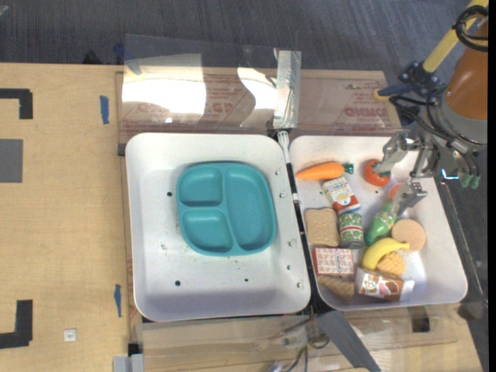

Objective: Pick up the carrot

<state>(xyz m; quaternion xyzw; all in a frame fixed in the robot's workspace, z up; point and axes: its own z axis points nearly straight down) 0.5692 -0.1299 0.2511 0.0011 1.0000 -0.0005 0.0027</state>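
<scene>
The orange carrot with a green stub lies on its side at the back left of the right bin, close to the bin's left wall. My gripper hangs over the back right of the same bin, well to the right of the carrot and apart from it. Its metal fingers are spread open with nothing between them. Beneath them sit a small red item and a green item.
The right bin is crowded: a ketchup-like bottle, a cracker, a banana, a round cookie, a red box and a can. The left bin holds a teal divided plate.
</scene>
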